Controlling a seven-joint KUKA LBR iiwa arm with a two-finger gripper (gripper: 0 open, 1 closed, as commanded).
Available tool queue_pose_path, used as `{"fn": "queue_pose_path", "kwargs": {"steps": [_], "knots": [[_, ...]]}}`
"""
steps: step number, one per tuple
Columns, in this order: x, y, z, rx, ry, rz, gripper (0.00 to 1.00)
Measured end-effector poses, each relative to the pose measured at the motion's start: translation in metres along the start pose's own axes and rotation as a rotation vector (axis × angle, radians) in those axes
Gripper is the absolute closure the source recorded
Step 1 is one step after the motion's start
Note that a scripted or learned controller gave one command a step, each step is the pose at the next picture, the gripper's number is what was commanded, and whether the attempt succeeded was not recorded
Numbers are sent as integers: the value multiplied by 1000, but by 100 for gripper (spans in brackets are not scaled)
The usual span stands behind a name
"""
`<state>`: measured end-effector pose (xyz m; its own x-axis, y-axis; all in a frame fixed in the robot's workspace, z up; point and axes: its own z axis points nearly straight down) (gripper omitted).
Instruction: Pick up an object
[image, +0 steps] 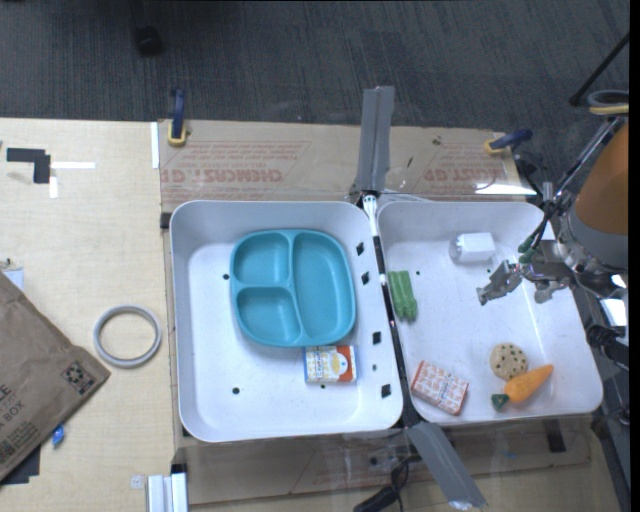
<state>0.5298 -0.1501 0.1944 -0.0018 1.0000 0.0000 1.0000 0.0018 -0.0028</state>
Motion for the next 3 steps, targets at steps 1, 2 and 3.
{"fn": "queue_pose_path", "kwargs": {"steps": [1,2,3], "knots": [[-19,-32,103,-2,0,71,0],[-62,-52,26,-3,-1,-46,0],[-39,-52,103,-2,1,20,0]]}}
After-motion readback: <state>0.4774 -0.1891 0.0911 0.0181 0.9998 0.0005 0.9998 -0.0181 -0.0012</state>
